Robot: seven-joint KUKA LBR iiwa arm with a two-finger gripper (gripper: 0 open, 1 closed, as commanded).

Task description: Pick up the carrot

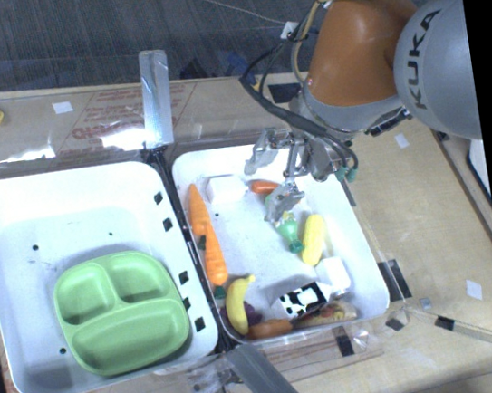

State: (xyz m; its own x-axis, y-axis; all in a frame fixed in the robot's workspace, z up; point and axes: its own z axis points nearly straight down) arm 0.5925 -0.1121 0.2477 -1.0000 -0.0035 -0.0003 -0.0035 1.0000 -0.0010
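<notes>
The carrot (pixel 206 238) is long and orange and lies lengthwise along the left wall of the right bin (pixel 352 221). My gripper (pixel 283 199) hangs over the upper middle of that bin, to the right of the carrot and apart from it. Its metal fingers (pixel 277 205) point down toward a small green item (pixel 287 229) and an orange-red piece (pixel 264 186). The carrot is not between the fingers.
The right bin also holds a yellow banana (pixel 235 303), a yellow piece (pixel 313 239), a black-and-white toy (pixel 302 301), a white block (pixel 332 272) and a brown sausage-like piece (pixel 270 328). The left bin (pixel 11 217) holds a green divided plate (pixel 121 310).
</notes>
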